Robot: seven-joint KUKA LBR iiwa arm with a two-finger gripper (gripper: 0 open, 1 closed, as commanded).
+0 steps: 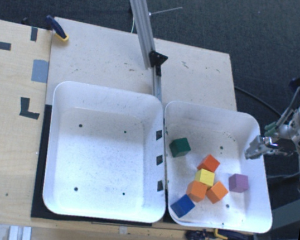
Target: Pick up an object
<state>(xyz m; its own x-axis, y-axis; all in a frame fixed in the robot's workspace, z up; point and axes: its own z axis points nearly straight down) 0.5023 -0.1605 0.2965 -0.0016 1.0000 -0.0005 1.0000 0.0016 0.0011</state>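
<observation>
Seven blocks we count in the right bin (248, 214), purple block (238, 182) nearest our gripper (253, 150), which hangs above the bin's right rim, grip impossible to judge, nothing visibly held.

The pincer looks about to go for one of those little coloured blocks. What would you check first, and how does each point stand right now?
1. Blocks to pick from: ok. Seven lie in the right bin.
2. Pincer carrying nothing: ok, no block sits at its tip.
3. Pincer position: not ok. It is at the bin's right rim, not over any block.
4. Easy target: ok. The purple block lies apart from the others and nearest the pincer; the green block also lies alone.
5. Crowded blocks: not ok. The yellow block touches orange ones.
6. Pincer open wide enough: cannot tell.
</observation>
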